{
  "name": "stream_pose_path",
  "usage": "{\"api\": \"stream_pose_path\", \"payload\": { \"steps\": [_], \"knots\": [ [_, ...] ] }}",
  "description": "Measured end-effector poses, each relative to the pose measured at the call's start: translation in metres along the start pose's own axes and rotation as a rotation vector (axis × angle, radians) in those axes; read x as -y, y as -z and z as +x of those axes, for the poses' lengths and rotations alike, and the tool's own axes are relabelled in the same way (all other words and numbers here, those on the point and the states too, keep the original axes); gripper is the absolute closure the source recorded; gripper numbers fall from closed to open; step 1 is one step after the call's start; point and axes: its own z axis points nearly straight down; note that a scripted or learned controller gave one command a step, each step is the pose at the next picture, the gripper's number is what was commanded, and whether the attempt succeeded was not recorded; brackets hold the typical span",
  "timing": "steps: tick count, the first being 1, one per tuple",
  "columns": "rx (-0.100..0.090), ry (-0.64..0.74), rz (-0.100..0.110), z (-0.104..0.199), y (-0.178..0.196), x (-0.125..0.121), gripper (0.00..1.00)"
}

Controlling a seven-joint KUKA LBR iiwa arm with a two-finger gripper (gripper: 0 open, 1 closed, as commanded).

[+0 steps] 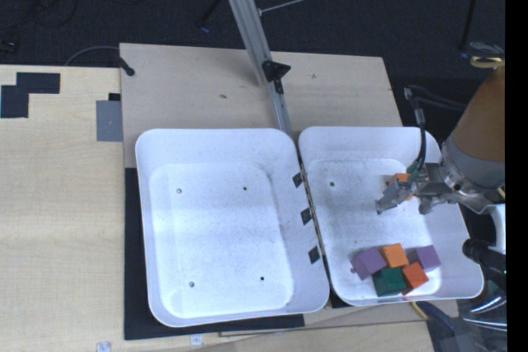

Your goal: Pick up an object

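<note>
Gripper [394, 198] hangs low inside the right bin [346, 146], whether its fingers are parted or closed I cannot tell; the coloured blocks [394, 268] cluster near that bin's front edge.

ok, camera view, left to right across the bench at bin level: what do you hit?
Left bin → right bin → purple block → green block → gripper above the right bin, with something small and orange at its tip, hold unclear.
</note>
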Motion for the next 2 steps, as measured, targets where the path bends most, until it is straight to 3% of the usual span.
{"api": "stream_pose_path", "payload": {
  "steps": [1,2],
  "knots": [
    [-0.001,0.004,0.000,-0.037,-0.116,0.000,0.00],
    [-0.005,0.005,0.020,-0.038,-0.115,-0.125,0.00]
  ]
}}
